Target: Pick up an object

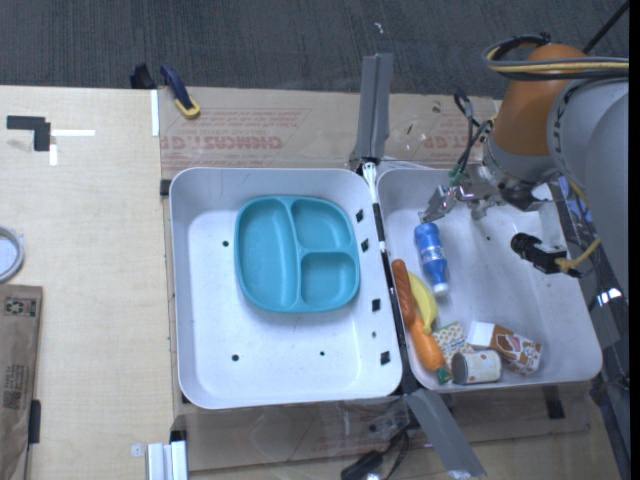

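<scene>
My gripper (456, 201) hangs over the far left part of the right bin (500, 288), just above and beyond the cap of a blue bottle (430, 255) lying on the bin floor. Nothing shows in the gripper. Along the bin's left wall lie an orange sausage (402, 286), a yellow banana (424, 303) and a carrot (428, 350). At the near edge sit a small can (476, 367), a brown carton (515, 348), a white block (481, 334) and a spotted packet (449, 338).
A teal divided plate (297, 253) lies in the left bin (180, 268). A grey post (375, 108) stands behind the wall between the bins. A black cable end (535, 251) hangs over the right bin's right side. The arm (560, 118) fills the upper right.
</scene>
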Controlling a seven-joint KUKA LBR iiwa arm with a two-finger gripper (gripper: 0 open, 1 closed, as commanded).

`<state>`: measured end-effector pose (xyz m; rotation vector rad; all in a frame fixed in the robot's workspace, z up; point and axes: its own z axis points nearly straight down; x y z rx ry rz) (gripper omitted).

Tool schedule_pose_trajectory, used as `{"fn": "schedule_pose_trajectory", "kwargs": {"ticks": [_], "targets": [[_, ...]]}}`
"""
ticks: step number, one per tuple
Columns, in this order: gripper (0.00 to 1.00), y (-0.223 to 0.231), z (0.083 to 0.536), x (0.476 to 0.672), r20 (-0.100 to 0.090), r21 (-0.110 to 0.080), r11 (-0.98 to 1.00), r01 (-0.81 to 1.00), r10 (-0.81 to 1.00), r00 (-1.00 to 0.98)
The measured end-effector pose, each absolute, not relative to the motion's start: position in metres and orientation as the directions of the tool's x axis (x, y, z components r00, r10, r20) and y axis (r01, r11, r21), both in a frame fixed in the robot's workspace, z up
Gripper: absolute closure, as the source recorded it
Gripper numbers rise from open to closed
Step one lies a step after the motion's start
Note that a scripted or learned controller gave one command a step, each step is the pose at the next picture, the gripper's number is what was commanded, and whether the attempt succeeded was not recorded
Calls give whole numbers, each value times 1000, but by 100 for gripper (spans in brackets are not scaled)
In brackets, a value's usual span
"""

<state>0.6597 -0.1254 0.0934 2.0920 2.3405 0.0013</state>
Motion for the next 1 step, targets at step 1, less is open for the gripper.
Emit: {"fn": "schedule_pose_trajectory", "kwargs": {"ticks": [1], "targets": [[0, -117, 92, 606, 0, -1, 4, 1000, 1000, -4]]}}
